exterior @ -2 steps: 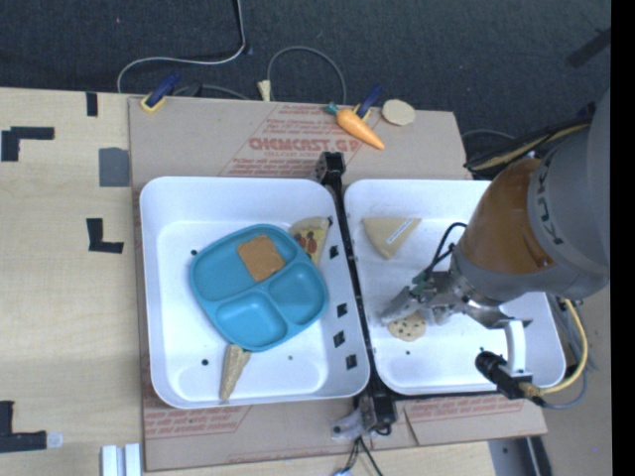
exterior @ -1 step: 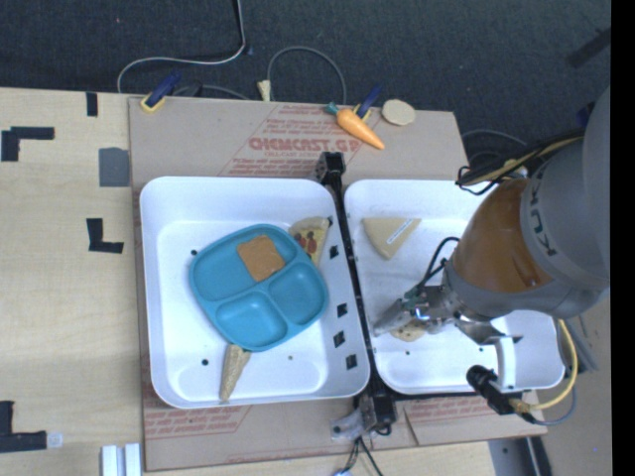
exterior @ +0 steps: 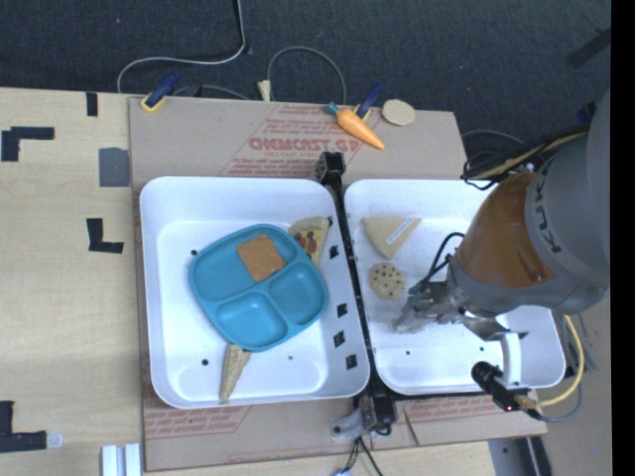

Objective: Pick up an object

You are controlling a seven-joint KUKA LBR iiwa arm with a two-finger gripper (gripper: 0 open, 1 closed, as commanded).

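My gripper (exterior: 410, 315) reaches down into the right bin (exterior: 516, 370), just below and to the right of a round speckled cookie (exterior: 387, 281). A pale cheese wedge (exterior: 390, 234) lies further back in the same bin. The grey arm with its orange band (exterior: 506, 246) covers much of the bin's right side. Nothing shows in the gripper.
The left bin (exterior: 164, 266) holds a blue divided plate (exterior: 268, 300) with a piece of toast (exterior: 262, 257) on it, a pizza slice (exterior: 311, 234) and a waffle cone (exterior: 233, 370). A toy carrot (exterior: 359, 129) and a beige disc (exterior: 399, 113) lie on the cardboard behind the bins.
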